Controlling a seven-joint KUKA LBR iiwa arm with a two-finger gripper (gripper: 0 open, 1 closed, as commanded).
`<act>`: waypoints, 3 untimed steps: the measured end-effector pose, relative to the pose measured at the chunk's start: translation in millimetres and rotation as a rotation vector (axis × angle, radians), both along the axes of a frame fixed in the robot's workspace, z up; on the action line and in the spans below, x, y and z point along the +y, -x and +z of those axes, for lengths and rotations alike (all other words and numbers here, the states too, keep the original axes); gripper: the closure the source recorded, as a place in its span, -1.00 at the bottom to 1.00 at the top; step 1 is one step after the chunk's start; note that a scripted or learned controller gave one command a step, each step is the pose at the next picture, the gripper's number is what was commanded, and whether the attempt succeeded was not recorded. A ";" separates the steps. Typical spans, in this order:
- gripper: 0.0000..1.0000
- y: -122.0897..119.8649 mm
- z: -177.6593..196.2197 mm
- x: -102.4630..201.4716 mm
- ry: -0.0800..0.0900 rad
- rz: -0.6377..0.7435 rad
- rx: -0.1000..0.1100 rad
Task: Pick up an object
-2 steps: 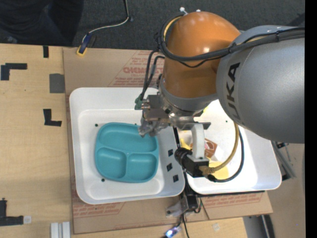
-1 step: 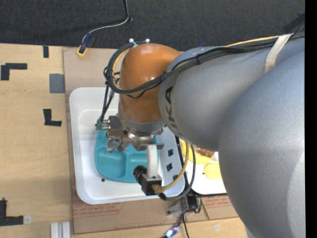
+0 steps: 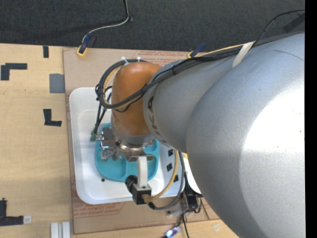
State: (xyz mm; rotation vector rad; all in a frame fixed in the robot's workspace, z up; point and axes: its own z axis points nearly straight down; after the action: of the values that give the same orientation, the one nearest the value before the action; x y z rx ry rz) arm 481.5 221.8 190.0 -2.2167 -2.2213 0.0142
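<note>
Arm (image 3: 247, 133): smooth grey casing, satin sheen with soft highlights. Orange band (image 3: 131, 98): glossy, smooth. Wrist fittings (image 3: 119, 148) below the band: bare shiny metal. White bin (image 3: 81, 133): smooth plastic, slight gloss. Turquoise object (image 3: 106, 165) in the bin: smooth plastic look. Bench (image 3: 29, 172): matt, cardboard-like brown. Backdrop (image 3: 64, 9) beyond the bin: dark, rough cloth.
</note>
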 end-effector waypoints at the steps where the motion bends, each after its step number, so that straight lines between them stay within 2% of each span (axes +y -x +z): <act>1: 1.00 0.4 -89.6 12.9 -0.004 0.001 -0.001; 2: 1.00 -0.8 -65.9 11.7 -0.004 0.000 -0.005; 3: 1.00 -25.9 -41.6 11.3 -0.004 0.000 -0.009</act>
State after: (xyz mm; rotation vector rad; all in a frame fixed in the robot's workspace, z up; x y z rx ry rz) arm 507.4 233.1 148.4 -2.2193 -2.2236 0.0006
